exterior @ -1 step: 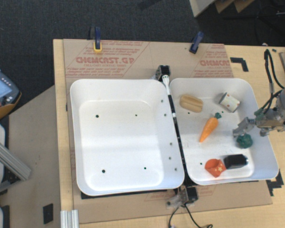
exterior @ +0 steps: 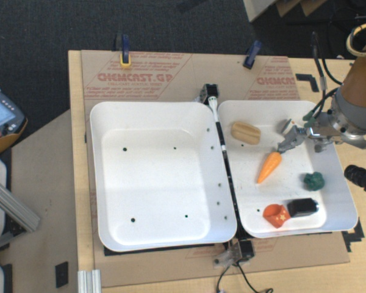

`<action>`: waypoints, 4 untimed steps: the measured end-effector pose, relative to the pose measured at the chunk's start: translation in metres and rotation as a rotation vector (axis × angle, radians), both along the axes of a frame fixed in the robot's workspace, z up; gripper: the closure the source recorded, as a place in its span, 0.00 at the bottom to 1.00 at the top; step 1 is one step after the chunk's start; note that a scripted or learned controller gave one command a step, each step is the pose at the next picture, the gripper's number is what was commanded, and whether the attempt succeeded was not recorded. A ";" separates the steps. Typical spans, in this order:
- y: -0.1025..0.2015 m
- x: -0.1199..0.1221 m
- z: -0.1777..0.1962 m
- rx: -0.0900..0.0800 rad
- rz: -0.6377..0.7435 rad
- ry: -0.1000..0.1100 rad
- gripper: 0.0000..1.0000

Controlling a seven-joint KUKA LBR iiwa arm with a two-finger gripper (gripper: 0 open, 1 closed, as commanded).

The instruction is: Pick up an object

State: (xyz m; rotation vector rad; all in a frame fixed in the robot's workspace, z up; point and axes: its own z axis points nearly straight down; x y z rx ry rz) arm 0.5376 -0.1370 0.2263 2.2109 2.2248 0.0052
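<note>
Leftmost, the left bin (exterior: 152, 176) sits on a brown board (exterior: 171, 72) that carries red lettering; small dark dots mark the bin floor. Two blue clamps (exterior: 124, 49) (exterior: 252, 54) grip the far edge of the board, the first above the left bin and the second above the seam side of the right bin. A black divider strip (exterior: 222, 157) runs between the two bins, which sit side by side and touch along this seam. The right bin (exterior: 247, 215) holds five objects. A tan bread-like piece (exterior: 246, 133) lies in the far left part of this bin, close to the seam. An orange carrot (exterior: 269, 166) lies near the bin centre, tilted, with its thick end pointing toward the far right. A red-orange object (exterior: 276, 215) rests near the front edge, and a black block (exterior: 302, 207) lies just beside it on its right, touching or nearly so. A green lump (exterior: 313, 180) lies apart from these, near the right wall. The gripper (exterior: 288, 138) hangs over the far right part of the right bin, just above the thick end of the carrot; the fingers (exterior: 287, 144) point down and left toward it. Whether the claw is open or closed cannot be determined at this angle, and nothing is seen between the fingers. The arm (exterior: 357, 102) enters from the right, its orange band above the grey wrist, with black cables (exterior: 320, 66) running alongside.
</note>
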 end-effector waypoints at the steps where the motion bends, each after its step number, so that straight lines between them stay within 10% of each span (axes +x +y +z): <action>1: 0.039 0.000 -0.132 0.005 -0.002 0.017 0.00; 2: 0.036 0.003 -0.114 0.000 -0.007 0.004 1.00; 4: 0.160 0.064 0.104 0.002 0.001 -0.010 1.00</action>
